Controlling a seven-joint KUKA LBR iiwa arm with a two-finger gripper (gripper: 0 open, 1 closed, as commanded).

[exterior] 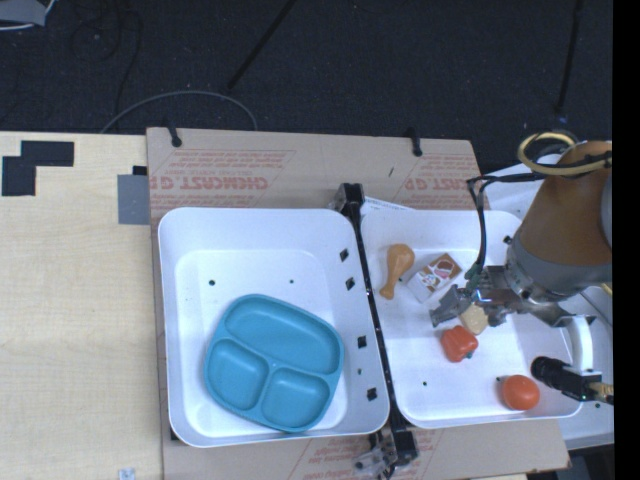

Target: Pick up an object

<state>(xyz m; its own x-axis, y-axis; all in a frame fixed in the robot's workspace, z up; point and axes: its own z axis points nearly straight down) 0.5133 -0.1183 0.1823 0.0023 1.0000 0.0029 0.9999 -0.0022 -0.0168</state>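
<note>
My gripper (468, 308) sits low in the right bin (430, 408), and I cannot tell its state. A pale lump (474, 319) lies right at its tip, touching a red piece (459, 344) below. A carton (436, 274) and drumstick (397, 267) lie left; an orange ball (519, 392) is near the corner. 1 blue tray (273, 361) is in the left bin (190, 238).

Blue tray (272, 363), red tomato (519, 392), white bins (260, 230)
</note>
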